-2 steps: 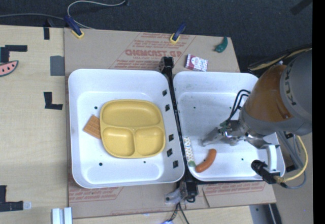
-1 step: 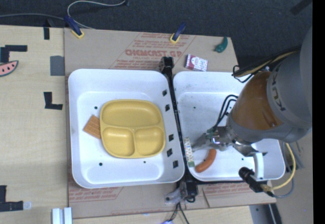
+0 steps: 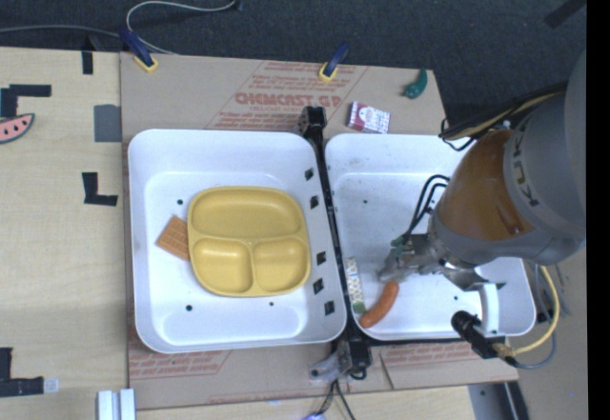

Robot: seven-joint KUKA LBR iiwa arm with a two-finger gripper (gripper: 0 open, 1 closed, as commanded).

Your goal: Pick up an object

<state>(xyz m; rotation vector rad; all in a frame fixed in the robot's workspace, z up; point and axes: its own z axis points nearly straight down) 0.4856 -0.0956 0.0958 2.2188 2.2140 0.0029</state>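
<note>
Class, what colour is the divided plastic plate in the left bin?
Yellow: the divided plastic plate shows best in the camera view.

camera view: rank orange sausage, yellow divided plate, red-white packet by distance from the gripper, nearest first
From the gripper:
1. Orange sausage, just below it in the right bin.
2. Yellow divided plate, in the left bin.
3. Red-white packet, on the cardboard above the bins.
</note>
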